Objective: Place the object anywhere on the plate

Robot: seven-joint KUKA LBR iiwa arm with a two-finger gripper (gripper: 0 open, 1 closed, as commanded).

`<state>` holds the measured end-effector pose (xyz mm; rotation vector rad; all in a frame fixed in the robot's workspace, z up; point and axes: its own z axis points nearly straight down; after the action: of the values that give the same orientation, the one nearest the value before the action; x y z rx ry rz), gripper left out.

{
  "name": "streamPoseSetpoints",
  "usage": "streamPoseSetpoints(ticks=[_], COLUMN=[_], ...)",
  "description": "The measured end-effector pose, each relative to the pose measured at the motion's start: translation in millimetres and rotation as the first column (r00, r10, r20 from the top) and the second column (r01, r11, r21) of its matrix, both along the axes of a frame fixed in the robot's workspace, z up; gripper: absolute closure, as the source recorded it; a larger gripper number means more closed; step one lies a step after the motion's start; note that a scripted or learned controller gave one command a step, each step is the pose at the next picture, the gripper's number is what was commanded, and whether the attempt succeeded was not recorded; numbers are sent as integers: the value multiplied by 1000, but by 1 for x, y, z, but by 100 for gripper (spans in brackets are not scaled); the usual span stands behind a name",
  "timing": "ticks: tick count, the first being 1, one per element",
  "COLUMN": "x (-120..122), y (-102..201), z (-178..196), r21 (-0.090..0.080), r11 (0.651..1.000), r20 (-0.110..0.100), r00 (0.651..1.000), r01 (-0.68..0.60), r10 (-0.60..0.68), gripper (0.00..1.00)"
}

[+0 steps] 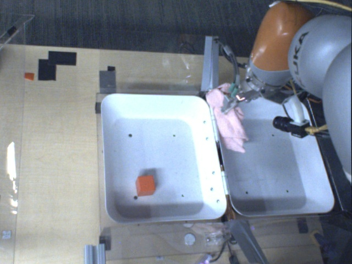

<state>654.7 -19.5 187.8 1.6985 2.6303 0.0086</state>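
A pink cloth hangs crumpled and soft-folded over the upper left corner of the right bin; its top bunches near the divide between the two bins, and its lower part trails down onto the right bin's floor, just beside the left wall; the fabric is pale pink, rumpled, with one longer tail pointing down.

The gripper sits at the cloth's upper edge, reaching in from the right below the arm's orange band; its fingers appear pinched together on a fold of the cloth, with pink fabric showing at and under the tips; the fingers are small and partly lost against the cloth, so the hold reads as a narrow pinch rather than a wide grasp.

The left bin holds a small orange block on its floor, toward the lower left, well apart from the cloth; both bins lie side by side on the pale wooden bench; black marks and a tiny orange square lie on the bench at upper left.
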Motion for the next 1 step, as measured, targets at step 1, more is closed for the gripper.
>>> streamPoseSetpoints(ticks=[1], x=[2], y=[2], z=[39], r21=[1], r11=[1000], r20=[-1], r00=[1000], r01=[-7], r10=[7], gripper=[100])
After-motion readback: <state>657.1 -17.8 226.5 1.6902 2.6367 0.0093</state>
